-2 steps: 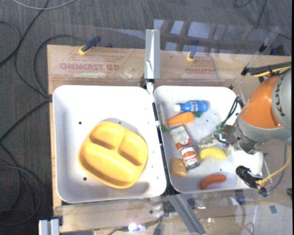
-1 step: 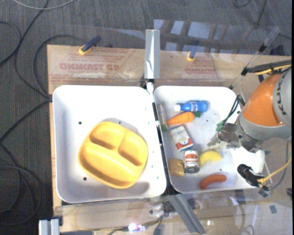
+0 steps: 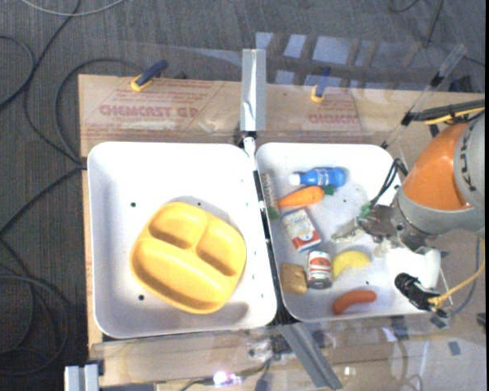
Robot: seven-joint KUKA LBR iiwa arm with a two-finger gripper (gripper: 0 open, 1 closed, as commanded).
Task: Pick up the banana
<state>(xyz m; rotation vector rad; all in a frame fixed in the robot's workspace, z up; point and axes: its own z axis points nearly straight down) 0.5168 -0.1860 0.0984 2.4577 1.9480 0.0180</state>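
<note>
A dark grey carpet floor (image 3: 147,23) with thin black cables (image 3: 33,80) lay far left of the pincer. A brown cardboard-covered bench (image 3: 171,112) carried blue-yellow clamps (image 3: 149,75).

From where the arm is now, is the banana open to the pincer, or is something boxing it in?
Probably yes. The banana lies uncovered in the right bin, with the pincer just above and beside it. The small can sits close on its left and the sausage below, so clearance on those sides looks tight.
</note>
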